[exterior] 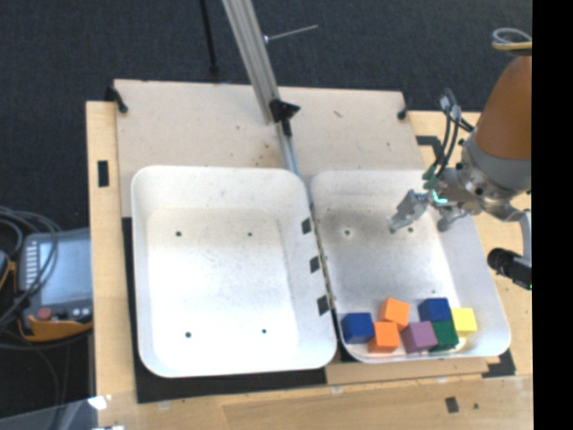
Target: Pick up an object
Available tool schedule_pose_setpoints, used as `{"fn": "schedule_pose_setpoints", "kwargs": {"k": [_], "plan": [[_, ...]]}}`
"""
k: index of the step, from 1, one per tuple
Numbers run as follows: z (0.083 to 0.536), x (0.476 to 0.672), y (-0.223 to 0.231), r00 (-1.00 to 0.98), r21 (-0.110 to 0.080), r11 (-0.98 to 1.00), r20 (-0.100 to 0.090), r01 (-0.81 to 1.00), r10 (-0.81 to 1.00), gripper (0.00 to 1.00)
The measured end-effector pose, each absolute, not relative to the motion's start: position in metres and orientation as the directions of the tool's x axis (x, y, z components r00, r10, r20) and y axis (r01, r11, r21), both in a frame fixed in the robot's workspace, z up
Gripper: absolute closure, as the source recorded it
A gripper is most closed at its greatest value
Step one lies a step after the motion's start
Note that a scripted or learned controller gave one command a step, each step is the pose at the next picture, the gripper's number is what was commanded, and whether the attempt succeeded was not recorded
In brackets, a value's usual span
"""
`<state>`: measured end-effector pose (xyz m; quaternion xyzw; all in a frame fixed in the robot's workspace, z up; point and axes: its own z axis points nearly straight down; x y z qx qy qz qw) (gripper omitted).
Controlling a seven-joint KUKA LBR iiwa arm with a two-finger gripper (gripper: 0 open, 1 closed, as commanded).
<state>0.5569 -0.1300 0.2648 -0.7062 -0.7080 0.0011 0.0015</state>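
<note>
Left bin; right bin, its blocks clustered at the near edge. Gripper hovers over the bin's far right, jaws open, holding nothing. Judged progress: no block grasped; descent, grip and lift remain.

arm: reaching in from right | tool: angled down-left, nothing between fingers
</note>
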Motion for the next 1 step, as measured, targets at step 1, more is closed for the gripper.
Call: {"fn": "schedule_pose_setpoints", "kwargs": {"k": [1], "plan": [[0.267, 0.5577, -0.1302, -0.001, 0.001, 0.001, 0.0, 1.0, 1.0, 0.0]]}}
